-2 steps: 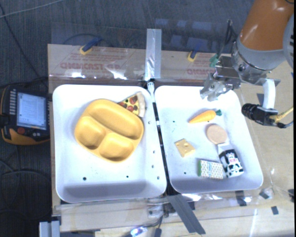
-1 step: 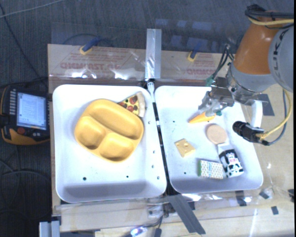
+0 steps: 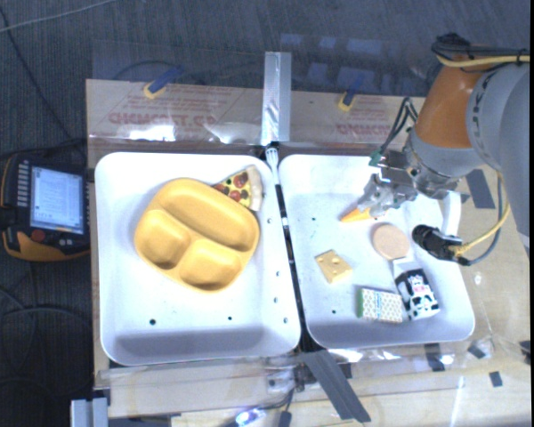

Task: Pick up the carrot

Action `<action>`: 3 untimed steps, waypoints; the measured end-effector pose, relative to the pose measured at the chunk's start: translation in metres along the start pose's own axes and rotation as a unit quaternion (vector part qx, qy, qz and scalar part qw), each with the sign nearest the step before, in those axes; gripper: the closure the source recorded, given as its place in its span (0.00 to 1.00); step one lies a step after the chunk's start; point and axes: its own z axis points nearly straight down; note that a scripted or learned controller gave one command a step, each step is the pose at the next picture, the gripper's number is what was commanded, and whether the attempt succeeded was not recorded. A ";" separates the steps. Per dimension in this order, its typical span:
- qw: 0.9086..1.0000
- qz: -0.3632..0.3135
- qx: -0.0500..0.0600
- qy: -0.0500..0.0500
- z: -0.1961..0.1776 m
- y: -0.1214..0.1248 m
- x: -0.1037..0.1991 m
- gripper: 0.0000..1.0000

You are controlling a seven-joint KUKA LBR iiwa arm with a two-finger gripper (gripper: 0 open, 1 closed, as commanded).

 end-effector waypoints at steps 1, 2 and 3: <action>0.999 -0.052 -0.009 0.000 0.076 0.052 -0.024 0.00; 0.999 0.034 0.000 0.002 0.029 -0.030 -0.055 0.00; 1.000 0.002 -0.005 0.002 0.065 0.001 -0.048 0.00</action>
